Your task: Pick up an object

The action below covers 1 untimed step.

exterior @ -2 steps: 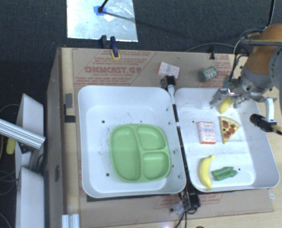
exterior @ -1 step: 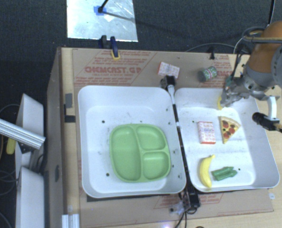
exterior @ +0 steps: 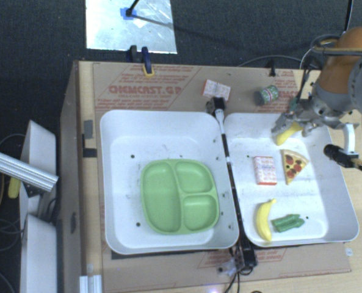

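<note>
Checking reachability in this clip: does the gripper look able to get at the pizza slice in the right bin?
Probably yes. The pizza slice lies uncovered, apart from the box, near the gripper.

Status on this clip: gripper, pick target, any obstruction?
Gripper at right bin's far edge, over a yellow item; grasp not confirmed. Pizza slice, red-white box, banana, green beans lie apart. Nothing blocking.

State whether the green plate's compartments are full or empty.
Empty. The green plate lies flat in the left bin, and all three compartments show bare green; the toy foods lie in the right bin.
</note>
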Each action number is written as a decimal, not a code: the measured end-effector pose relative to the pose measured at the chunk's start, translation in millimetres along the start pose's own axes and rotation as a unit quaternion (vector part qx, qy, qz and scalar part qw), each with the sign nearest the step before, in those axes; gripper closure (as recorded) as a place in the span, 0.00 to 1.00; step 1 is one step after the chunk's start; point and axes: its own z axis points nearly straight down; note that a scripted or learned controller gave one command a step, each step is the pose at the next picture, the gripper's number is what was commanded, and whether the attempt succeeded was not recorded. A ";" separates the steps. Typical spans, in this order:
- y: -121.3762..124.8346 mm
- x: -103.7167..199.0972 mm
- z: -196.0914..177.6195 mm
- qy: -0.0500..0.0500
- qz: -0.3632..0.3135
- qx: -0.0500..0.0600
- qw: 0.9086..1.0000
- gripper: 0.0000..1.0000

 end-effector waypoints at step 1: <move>0.0 0.0 0.0 0.000 0.000 0.000 1.000 0.00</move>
